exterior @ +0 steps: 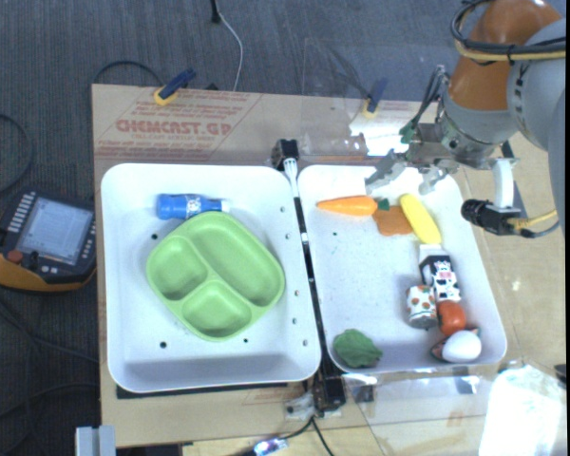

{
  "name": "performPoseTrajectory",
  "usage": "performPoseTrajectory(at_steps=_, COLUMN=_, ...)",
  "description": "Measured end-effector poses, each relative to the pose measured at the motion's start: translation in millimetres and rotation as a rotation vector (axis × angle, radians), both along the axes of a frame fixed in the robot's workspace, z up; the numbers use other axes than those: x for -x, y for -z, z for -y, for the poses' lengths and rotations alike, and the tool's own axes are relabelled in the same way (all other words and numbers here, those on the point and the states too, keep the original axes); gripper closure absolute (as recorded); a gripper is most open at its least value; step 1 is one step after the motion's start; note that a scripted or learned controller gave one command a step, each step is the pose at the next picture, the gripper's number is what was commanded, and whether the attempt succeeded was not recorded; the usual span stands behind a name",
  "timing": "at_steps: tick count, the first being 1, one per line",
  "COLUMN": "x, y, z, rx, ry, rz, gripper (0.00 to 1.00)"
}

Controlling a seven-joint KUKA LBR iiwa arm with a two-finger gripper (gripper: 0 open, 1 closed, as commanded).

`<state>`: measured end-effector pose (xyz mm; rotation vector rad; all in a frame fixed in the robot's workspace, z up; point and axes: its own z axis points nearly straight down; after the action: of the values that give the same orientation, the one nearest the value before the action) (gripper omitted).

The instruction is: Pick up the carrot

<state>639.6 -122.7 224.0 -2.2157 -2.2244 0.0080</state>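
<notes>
- The carrot (347, 205) is lying flat near the top edge of the right bin (380, 283), tip pointing toward the divider, leaving its long sides free to pinch.
- The gripper (406, 171) is hanging just above and to the right of it, fingers spread apart and holding nothing.
- A yellow piece (420, 218) is crowding the carrot's leafy end, probably narrowing the approach.

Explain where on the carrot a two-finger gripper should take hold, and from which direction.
Probably grip the carrot at mid-body, coming down from above, fingers closing across its width. It lies flat along the right bin's far edge, pointed tip left; its thick end touches an orange-brown piece beside the banana, so stay left of that. The gripper hovers nearby.
</notes>
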Motion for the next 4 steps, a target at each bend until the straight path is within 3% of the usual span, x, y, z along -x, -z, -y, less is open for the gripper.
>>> performPoseTrajectory(at_steps=1, x=1.2, y=126.3, z=14.1, rx=0.002, ry=-0.208, rz=0.012, gripper=0.00)
performPoseTrajectory(at_steps=2, x=-0.5, y=117.7, z=15.5, rx=0.007, ry=-0.208, rz=0.015, gripper=1.00)
performPoseTrajectory(at_steps=3, x=-0.3, y=117.8, z=15.5, rx=0.006, ry=-0.207, rz=0.014, gripper=0.00)
performPoseTrajectory(at_steps=4, x=-26.5, y=132.4, z=-16.2, rx=0.016, ry=-0.127, rz=0.004, gripper=0.00)
